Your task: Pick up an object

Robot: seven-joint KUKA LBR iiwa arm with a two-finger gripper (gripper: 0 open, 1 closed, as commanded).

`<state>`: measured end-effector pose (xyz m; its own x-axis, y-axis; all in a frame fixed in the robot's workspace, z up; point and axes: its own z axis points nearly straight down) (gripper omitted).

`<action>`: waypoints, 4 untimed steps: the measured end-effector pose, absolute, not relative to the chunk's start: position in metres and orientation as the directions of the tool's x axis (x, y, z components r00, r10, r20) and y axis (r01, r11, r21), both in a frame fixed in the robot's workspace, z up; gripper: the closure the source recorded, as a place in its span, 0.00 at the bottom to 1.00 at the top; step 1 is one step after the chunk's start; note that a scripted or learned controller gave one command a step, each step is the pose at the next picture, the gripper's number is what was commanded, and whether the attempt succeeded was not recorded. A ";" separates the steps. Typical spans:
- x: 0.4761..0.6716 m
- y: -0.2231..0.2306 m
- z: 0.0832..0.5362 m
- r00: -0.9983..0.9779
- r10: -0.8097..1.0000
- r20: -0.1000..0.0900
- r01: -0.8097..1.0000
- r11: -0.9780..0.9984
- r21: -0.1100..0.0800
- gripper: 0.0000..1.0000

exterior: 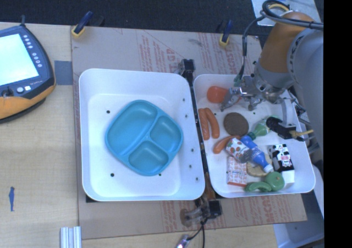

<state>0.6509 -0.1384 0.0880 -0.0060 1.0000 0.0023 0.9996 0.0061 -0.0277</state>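
My gripper (pixel 240 102) hangs over the back of the right bin (pixel 308 183), open, with nothing between its fingers. It sits just right of a red-orange rounded object (pixel 215 94) and just above a brown round patty (pixel 236 124). Two orange sausages (pixel 208 123) lie along the bin's left side, and a smaller one (pixel 222 144) lies below them. A blue bottle (pixel 255 151), a snack packet (pixel 236 171), a green curved object (pixel 265 185) and a cow-patterned carton (pixel 284 160) crowd the front of the bin.
The left bin (pixel 91 131) holds a blue divided plate (pixel 144 137). A tablet in an orange case (pixel 22 71) lies at the far left of the bench. Clamps (pixel 81 24) sit along the back edge. The arm's orange band (pixel 283 43) rises at the right.
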 end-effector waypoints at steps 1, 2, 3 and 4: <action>0.651 -0.117 0.088 -0.006 1.000 0.001 1.000 0.006 -0.028 0.00; 0.651 -0.117 0.098 -0.008 1.000 0.003 0.999 0.009 -0.031 1.00; 0.651 -0.117 0.098 -0.009 1.000 0.003 0.999 0.009 -0.031 0.00; 0.651 -0.118 0.109 -0.010 1.000 0.003 0.999 0.010 -0.032 1.00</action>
<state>0.6510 -0.1176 0.1085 -0.0102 0.9999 0.0033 0.9994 0.0103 -0.0324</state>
